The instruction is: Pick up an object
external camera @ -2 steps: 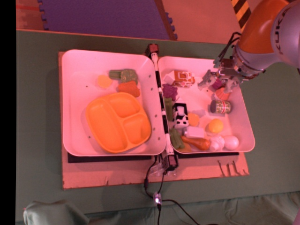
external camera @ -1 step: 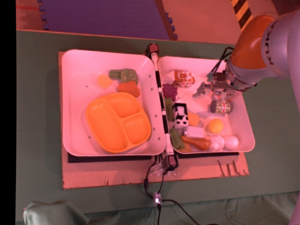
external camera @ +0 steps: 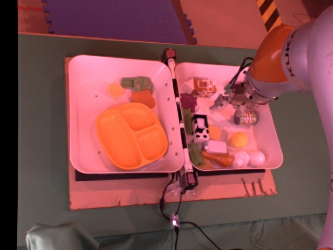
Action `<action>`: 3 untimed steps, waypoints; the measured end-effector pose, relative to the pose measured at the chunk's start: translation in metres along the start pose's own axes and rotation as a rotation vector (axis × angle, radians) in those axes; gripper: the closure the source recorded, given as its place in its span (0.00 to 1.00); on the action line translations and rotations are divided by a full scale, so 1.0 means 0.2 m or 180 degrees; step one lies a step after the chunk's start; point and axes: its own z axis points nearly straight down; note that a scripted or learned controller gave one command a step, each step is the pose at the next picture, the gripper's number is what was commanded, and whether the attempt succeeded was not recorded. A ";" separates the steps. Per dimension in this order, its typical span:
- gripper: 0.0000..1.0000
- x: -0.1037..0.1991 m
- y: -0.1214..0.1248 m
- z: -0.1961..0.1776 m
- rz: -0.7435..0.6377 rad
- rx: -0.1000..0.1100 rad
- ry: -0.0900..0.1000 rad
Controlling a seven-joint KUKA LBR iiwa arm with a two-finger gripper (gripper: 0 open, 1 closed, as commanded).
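My gripper [external camera: 229, 105] hangs over the back half of the right bin [external camera: 272, 139], its fingers spread and nothing between them. Just below and to its right lies a small green-banded can [external camera: 246, 117]. An orange and white box [external camera: 202, 87] lies left of the gripper, with purple grapes [external camera: 188, 102] further left. In front are a black and white carton [external camera: 201, 128], a small orange [external camera: 215, 133], a lemon [external camera: 239, 139], a white block [external camera: 216, 147], a carrot [external camera: 218, 159] and a white egg [external camera: 256, 158].
The left bin [external camera: 83, 108] holds an orange divided plate [external camera: 132, 135], a green toy [external camera: 137, 82], a brown piece [external camera: 142, 99] and a yellow piece [external camera: 116, 90]. A black and white rail [external camera: 177, 103] runs between the bins. Cables [external camera: 174, 217] trail off the front edge.
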 end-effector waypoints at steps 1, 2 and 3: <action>0.00 0.00 0.02 0.01 -0.0002 -0.0034 -0.0005; 1.00 -0.01 0.01 -0.03 0.0009 -0.0024 -0.0008; 1.00 0.01 -0.01 -0.28 0.0003 0.0030 0.0005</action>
